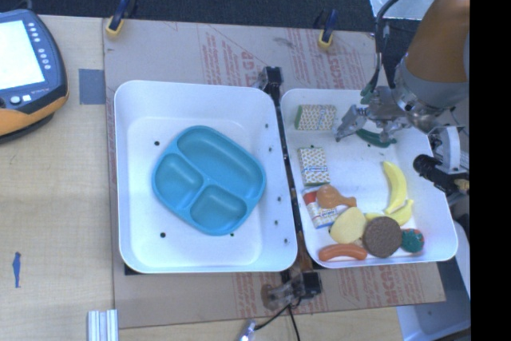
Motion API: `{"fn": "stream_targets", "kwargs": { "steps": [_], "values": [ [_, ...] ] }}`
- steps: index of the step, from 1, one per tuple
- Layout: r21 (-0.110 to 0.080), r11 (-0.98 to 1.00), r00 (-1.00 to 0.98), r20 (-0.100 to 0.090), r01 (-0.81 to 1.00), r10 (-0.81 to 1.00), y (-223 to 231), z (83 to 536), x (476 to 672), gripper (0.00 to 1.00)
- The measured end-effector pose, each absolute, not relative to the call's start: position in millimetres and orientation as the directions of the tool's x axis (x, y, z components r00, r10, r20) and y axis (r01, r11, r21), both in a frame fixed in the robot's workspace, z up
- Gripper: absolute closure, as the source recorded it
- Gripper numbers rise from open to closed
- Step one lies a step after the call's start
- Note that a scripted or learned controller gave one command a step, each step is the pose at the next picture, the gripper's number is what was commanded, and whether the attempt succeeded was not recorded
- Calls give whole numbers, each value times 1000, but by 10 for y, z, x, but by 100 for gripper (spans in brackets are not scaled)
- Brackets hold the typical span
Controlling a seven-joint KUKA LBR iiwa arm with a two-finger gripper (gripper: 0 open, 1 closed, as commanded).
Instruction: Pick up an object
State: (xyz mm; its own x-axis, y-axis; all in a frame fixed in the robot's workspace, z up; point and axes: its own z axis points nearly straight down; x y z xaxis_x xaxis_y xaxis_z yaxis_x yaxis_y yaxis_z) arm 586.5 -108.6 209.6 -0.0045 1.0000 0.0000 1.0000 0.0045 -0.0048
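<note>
My gripper [369, 129] hangs over the back of the right bin [443, 247], its fingers spread open and nothing between them. A dark green piece [377, 140] lies just under it. Toy food lies in this bin: a green-and-white box [317, 117], a checkered packet [314, 165], a yellow banana [394, 186], a drumstick [334, 196], a yellow potato [347, 225], a brown cookie [382, 235], a sausage [342, 253] and a teal ball [412, 240].
The left bin [132, 172] holds a blue divided plate [209, 180]. A metal clamp bar [281, 144] runs between the bins. A teach pendant [24, 68] lies at the far left of the bench. Yellow clamps [116, 21] sit at the board's back edge.
</note>
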Motion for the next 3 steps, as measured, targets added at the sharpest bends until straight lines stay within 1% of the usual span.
{"fn": "stream_targets", "kwargs": {
  "steps": [1,2,3],
  "values": [
    [-3,2,-2,-1,1000,1000,-1667,2296,5963,0],
    [-7,5,-5,0,1000,1000,-2122,983,5724,0],
    [-7,10,-10,-2,1000,1000,-2131,1096,5731,100]
  ]
}}
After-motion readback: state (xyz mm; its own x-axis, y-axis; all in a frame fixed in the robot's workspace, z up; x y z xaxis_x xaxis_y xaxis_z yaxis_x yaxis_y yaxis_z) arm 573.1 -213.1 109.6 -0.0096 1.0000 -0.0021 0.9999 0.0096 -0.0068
